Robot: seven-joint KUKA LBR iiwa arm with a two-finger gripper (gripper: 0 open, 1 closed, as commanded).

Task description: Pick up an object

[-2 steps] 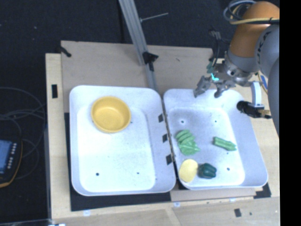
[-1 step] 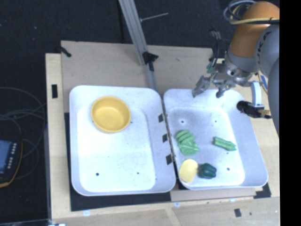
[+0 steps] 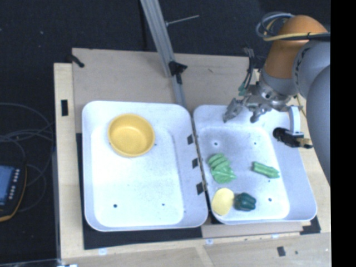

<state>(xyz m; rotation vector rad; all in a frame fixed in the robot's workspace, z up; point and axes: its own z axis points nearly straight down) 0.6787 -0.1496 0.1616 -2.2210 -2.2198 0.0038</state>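
The tool hangs spread and empty over the right bin's far edge; next it must descend on the green pepper.

A grey metal pole slants over the bench.

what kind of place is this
Probably a robotics lab's grasping test bench. A grey and orange arm reaches over two white bins on a wooden board, toy vegetables lie in the right bin, and a control pendant sits at the left.
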